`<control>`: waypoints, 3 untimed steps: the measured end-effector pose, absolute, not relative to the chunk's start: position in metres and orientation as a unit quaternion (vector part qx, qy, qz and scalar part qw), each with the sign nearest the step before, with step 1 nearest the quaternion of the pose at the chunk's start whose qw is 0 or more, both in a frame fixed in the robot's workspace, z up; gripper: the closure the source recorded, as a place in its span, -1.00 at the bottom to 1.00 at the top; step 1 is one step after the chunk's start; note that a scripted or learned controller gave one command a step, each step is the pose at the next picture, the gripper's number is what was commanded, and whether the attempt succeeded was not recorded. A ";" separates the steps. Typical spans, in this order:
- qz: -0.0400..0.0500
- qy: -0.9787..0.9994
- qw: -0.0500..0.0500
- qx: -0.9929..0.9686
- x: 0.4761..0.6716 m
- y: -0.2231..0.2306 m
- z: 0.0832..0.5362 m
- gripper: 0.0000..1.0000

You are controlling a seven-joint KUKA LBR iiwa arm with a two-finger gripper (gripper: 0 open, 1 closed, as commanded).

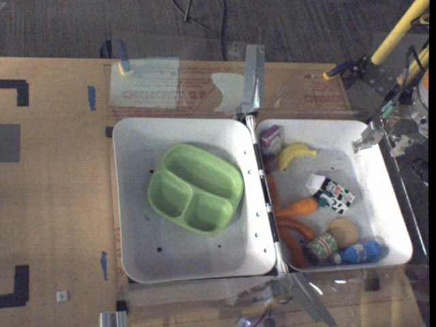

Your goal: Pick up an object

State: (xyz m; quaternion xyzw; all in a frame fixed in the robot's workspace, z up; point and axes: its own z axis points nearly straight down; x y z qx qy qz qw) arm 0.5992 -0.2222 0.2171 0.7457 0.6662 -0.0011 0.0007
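White bins sit side by side on the desk (54,216). Right bin (388,210), near edge: blue bottle (360,252), a can (322,246), and a potato (343,231) just behind, red sausage (294,238) toward the near left corner. Mid bin there's a carrot (298,207) and a black-and-white carton (332,193). Far left corner has a banana (294,154) and purple box (271,139). Left bin (136,251) holds a green tray (195,189). Tool (373,136) hangs over the right bin's far right corner, can't tell if it's released or clenched.

A single fixed camera looks down at a slant from above the surface (54,182), taking in both white bins (136,237) and the far floor (82,12)
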 end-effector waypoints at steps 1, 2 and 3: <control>0.000 0.640 -0.001 0.768 0.586 -0.194 0.093 -1.00; 0.000 0.767 0.001 0.641 0.592 -0.203 0.116 -1.00; -0.001 0.728 0.000 0.686 0.538 -0.211 0.309 -1.00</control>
